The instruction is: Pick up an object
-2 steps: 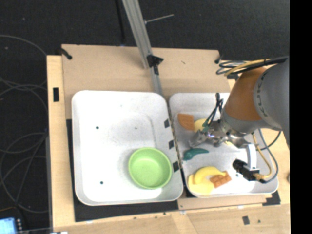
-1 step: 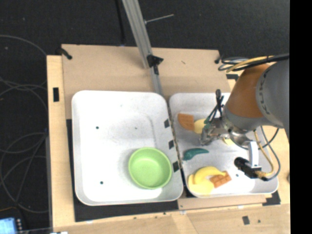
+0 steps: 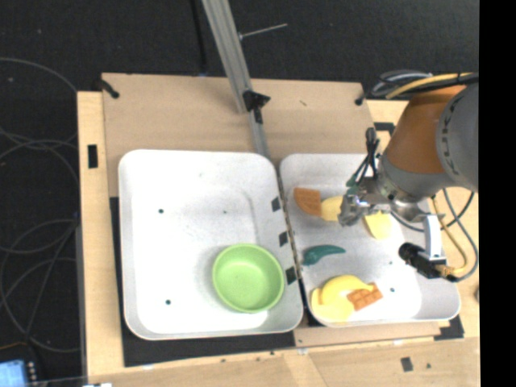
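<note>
We see gripper (image 3: 351,210) touching pale yellow piece (image 3: 331,209) beside orange block (image 3: 306,199); finger state: cannot tell. Risk: nudging both, missing grasp.

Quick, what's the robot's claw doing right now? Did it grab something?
Gripper: low in the right bin, right beside a pale yellow piece; whether it grips anything cannot be told.

The grey arm with the orange band (image 3: 431,139) ran off the right edge. Its gripper (image 3: 351,210) covered part of a pale yellow rounded piece (image 3: 330,209), and whether the two touched could not be told.
</note>
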Robot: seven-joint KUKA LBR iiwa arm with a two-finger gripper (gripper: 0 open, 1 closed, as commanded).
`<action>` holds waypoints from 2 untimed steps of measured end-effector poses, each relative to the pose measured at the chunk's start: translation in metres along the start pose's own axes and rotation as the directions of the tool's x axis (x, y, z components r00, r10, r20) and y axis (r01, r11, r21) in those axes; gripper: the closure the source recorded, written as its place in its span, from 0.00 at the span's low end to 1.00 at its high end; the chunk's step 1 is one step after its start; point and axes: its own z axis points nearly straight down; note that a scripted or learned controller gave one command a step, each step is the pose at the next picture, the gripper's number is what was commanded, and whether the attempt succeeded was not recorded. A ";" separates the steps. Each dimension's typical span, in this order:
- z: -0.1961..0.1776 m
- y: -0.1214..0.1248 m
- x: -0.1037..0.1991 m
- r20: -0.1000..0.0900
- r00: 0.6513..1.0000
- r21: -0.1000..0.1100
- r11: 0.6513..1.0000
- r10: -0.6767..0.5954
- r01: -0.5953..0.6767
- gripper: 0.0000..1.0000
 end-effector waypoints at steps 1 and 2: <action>-0.052 -0.008 -0.001 0.000 1.000 -0.001 1.000 0.000 0.000 1.00; -0.110 -0.013 0.005 0.001 1.000 -0.002 1.000 -0.001 0.001 1.00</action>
